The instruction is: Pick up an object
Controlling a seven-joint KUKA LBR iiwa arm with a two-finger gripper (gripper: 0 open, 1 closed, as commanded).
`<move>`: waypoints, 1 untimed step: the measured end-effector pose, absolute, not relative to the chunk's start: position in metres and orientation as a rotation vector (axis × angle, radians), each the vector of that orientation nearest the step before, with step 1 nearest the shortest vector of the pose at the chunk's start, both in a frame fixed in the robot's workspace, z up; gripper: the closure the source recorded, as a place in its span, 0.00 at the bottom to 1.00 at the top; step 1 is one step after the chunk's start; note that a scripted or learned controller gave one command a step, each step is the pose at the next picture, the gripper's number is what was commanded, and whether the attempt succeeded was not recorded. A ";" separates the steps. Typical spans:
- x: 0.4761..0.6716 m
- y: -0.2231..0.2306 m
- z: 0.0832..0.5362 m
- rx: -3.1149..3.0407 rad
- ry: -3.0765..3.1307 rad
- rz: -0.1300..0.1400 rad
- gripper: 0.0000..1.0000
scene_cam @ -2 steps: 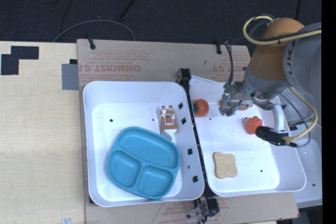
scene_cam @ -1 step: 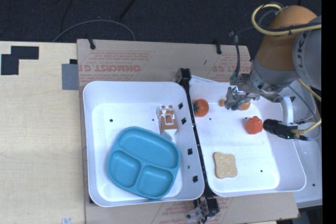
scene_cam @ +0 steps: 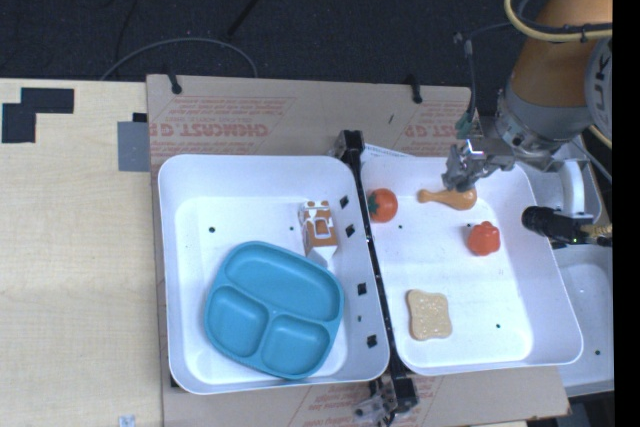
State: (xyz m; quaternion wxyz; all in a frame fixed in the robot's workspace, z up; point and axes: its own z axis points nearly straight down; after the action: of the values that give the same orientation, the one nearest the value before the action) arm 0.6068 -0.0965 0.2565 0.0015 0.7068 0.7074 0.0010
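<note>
Hovering claw [scene_cam: 462, 177] sits just above the drumstick [scene_cam: 450, 199].

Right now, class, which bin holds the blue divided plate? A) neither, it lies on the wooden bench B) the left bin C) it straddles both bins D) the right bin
B: the blue divided plate lies inside the left bin, beside a small orange-and-white toy, left of the black divider.

arm [scene_cam: 560, 65] cut off at right edge
</note>
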 end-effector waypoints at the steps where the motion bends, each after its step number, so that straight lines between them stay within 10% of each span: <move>1: 0.604 -0.044 0.240 2.220 2.228 -0.002 1.00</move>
State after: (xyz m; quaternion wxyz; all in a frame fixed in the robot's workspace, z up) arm 0.6043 -0.0435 0.2397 -0.0021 0.7058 0.7084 -0.0008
